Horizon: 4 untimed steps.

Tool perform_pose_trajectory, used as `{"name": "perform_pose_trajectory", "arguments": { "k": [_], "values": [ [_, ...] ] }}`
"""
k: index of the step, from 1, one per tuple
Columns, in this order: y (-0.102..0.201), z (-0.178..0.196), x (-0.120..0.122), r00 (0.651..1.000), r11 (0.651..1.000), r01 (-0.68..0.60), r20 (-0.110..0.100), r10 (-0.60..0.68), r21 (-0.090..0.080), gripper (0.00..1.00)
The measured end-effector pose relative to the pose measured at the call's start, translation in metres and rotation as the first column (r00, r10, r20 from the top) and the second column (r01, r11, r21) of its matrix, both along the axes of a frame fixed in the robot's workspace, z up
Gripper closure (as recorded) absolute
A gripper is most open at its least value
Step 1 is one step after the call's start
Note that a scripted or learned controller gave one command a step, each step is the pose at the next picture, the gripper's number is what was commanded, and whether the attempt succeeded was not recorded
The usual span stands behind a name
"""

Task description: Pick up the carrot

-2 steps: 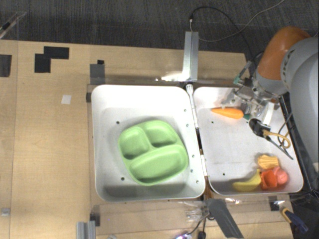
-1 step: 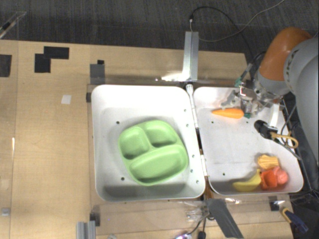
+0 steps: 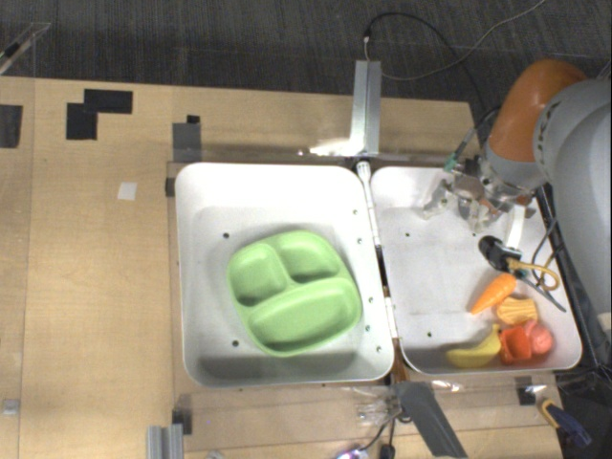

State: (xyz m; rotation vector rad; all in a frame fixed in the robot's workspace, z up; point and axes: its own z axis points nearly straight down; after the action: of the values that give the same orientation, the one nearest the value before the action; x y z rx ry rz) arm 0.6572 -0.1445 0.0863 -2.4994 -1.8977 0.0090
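Right bin (image 3: 428, 280) holds the carrot (image 3: 492, 293), which lies by the bin's right edge, a bit toward the near right corner, tilted with its narrow tip pointing down-left toward the bin's middle and its thick end up toward the right edge. A yellow ridged piece (image 3: 517, 309) sits just beside the carrot on its near side, touching or almost touching it (can't tell which). A red rounded item (image 3: 529, 340) sits in the near right corner, right up against the yellow piece. A banana (image 3: 475, 354) lies along the near edge, its right end by the red item. The rest of the right bin's floor is bare white. The gripper (image 3: 461, 201) is over the far part of the right bin, near the far right corner, well apart from the carrot and nothing seen held in it. Whether it is spread or closed can't be made out at this angle, too small and cluttered. The grey arm (image 3: 574, 151) comes in from the right edge with the orange band (image 3: 521, 113) above the wrist, over the bin's far right corner. The left bin (image 3: 203, 256) has a green divided plate (image 3: 294, 290) flat at its centre — three compartments, nothing in them. Both bins sit side by side on the wooden bench (image 3: 86, 304), their inner edges touching
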Motion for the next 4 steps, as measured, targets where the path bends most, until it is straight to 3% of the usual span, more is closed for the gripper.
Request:
{"name": "perform_pose_trajectory", "arguments": {
  "k": [1,2,3,4],
  "values": [
    [0.002,0.009,-0.087,1.000,1.000,-0.013,0.007,0.013,0.002,0.00],
    [0.050,0.058,-0.091,0.987,0.987,-0.162,0.009,0.162,0.001,0.00],
    [-0.023,0.109,-0.117,0.982,0.982,-0.189,0.009,0.189,0.001,0.00],
    [-0.058,0.032,-0.138,0.917,0.917,-0.399,0.007,0.399,0.002,0.00]
  ]
}}
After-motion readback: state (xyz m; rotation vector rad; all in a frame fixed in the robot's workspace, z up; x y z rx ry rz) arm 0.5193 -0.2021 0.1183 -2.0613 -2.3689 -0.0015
